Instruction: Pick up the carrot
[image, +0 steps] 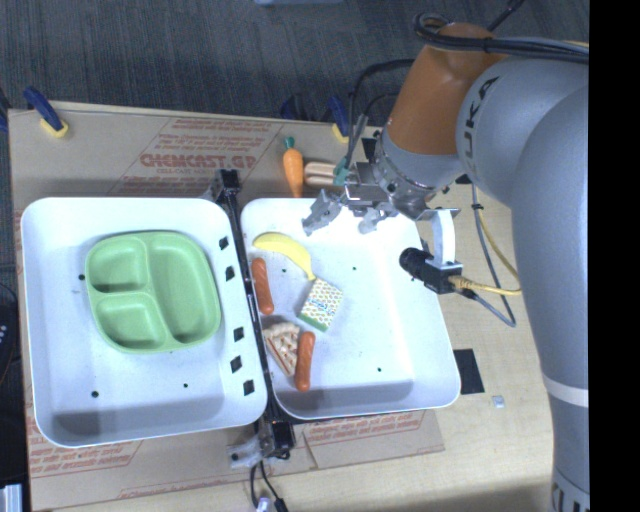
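Note:
The carrot (291, 170), orange with a green top, lies on the cardboard just beyond the far rim of the right bin (420, 330), outside both bins. My gripper (345, 216) hangs over the far edge of the right bin, a little to the right of and nearer than the carrot. Its two grey fingers (321, 213) are spread open with nothing between them. The carrot is not touched.
A tan roll-like item (320, 173) lies beside the carrot. The right bin holds a banana (285, 250), two sausages (262, 285), a waffle piece (283, 345) and a checkered block (321, 304). A green divided plate (153, 290) sits in the left bin (50, 400).

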